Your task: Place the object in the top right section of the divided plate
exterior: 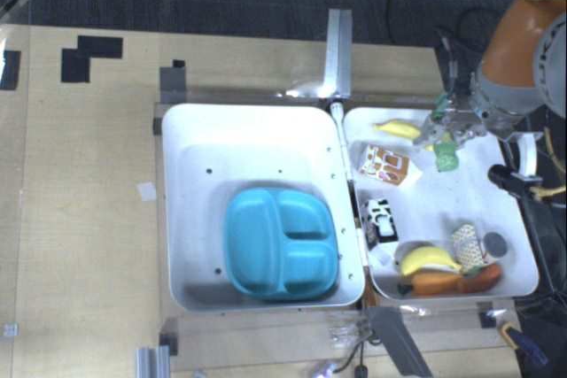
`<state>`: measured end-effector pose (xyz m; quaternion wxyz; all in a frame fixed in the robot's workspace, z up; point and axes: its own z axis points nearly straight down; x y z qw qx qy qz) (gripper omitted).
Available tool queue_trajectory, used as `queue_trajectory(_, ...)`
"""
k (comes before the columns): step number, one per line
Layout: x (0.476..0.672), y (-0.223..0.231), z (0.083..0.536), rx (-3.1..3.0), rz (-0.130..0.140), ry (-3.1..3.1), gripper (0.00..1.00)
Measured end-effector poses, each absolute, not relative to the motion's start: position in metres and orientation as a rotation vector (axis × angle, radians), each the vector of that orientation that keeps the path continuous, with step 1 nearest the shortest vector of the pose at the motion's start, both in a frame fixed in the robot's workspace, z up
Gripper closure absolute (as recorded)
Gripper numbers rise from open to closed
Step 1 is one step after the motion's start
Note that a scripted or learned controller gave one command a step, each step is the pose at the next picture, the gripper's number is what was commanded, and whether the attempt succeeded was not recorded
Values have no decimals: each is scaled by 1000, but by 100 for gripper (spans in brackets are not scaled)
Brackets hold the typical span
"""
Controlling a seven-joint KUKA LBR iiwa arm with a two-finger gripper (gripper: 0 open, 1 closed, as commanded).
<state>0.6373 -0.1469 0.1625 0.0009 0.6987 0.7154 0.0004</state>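
- The blue divided plate (282, 243) lies in the left bin (190, 146), all its sections bare; nothing has been delivered.
- The jaws (447, 137) hang over the right bin (523, 226) at about its 12 o'clock.
- A small green object (446, 158), probably the one to move, sits just beneath them.
- Whether they are apart, together, or clamped on it, I cannot tell.
- Lift, carry and placement remain.
- The snack packet (384, 164) and black-and-white box (381, 220) carry print too small to read.

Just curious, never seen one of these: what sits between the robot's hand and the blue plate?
In the camera view, between the hand and the blue divided plate lie an orange-and-white packet and the ridge where the two bins meet.
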Motion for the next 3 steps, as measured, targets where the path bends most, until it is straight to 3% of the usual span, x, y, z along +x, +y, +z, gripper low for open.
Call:
queue_trajectory(1,583,-206,177,2086,1,2348,100)
queue_trajectory(2,526,-142,221,2282,0,2161,100)
queue_trajectory(3,492,-117,158,2769,-4,1491,100)
